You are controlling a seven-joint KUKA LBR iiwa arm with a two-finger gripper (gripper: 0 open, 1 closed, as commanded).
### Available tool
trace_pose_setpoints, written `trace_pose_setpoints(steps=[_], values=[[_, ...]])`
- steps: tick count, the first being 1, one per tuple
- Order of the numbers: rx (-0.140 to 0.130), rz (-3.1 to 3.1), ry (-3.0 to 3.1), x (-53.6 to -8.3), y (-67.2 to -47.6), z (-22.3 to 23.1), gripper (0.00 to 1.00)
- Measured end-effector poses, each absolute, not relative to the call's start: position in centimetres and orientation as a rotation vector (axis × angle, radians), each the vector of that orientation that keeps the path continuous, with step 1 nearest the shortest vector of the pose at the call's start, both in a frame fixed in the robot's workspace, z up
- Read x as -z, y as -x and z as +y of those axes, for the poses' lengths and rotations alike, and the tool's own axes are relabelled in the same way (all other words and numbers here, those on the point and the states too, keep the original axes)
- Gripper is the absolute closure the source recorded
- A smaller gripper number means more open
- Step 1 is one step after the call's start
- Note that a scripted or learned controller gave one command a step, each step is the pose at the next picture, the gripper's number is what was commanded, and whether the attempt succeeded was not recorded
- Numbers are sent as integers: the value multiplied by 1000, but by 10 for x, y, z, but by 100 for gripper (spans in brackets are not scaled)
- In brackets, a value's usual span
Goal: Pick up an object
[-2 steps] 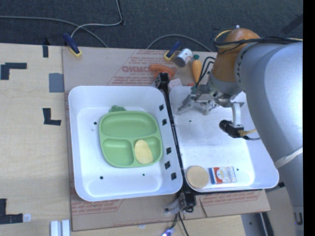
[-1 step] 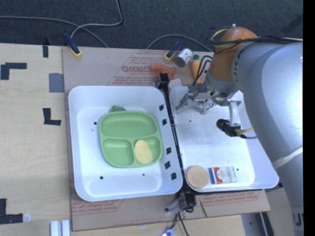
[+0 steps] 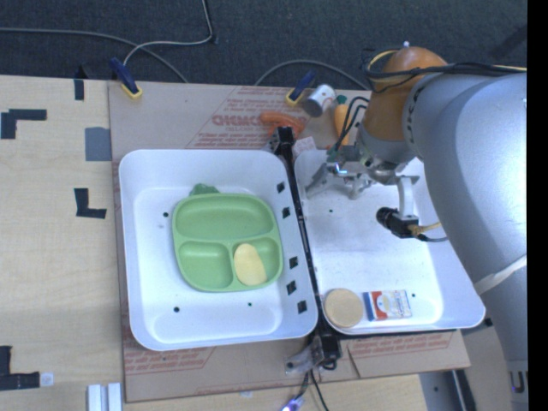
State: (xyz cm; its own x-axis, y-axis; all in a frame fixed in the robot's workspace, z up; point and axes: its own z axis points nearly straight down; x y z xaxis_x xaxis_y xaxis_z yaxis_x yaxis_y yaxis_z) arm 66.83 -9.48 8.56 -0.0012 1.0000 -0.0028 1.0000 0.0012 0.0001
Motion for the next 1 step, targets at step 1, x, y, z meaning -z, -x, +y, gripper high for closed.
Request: trace_pose_setpoints(steps=[1], values=[[1, 2221, -2217, -85, -667, -95, 0]])
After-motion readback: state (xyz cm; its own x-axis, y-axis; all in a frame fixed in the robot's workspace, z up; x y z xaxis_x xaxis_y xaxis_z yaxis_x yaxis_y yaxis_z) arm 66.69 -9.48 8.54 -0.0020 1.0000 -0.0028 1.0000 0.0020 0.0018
